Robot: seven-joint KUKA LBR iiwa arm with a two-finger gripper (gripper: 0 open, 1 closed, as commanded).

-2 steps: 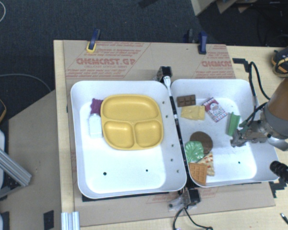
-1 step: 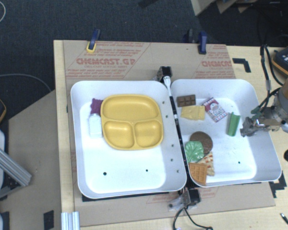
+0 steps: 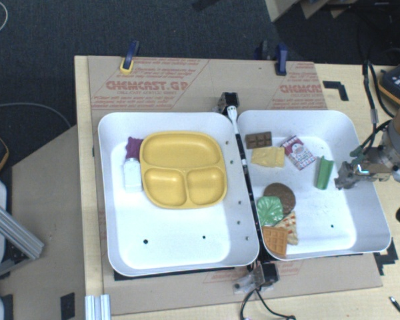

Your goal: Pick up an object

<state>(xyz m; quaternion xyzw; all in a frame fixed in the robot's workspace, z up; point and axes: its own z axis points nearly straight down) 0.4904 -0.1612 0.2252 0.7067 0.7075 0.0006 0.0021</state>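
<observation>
The right bin (image 3: 333, 235) holds several small items: a brown chocolate bar (image 3: 258, 139), a yellow cheese wedge (image 3: 268, 156), a red and white packet (image 3: 298, 152), a green cylinder (image 3: 325, 172), a brown cookie (image 3: 281, 195), a green lettuce piece (image 3: 269, 210) and a waffle-patterned slice (image 3: 280, 237). My gripper (image 3: 355, 173) hangs over the right rim of this bin, just right of the green cylinder and apart from it. Nothing shows between its fingers.
The left bin (image 3: 173, 245) holds a yellow divided tray (image 3: 183, 169), with a white bottle (image 3: 131, 175) and a purple item (image 3: 134, 145) at the tray's left. Clamps (image 3: 127, 62) hold the cardboard at the back edge. Cables (image 3: 370, 89) run along the right side.
</observation>
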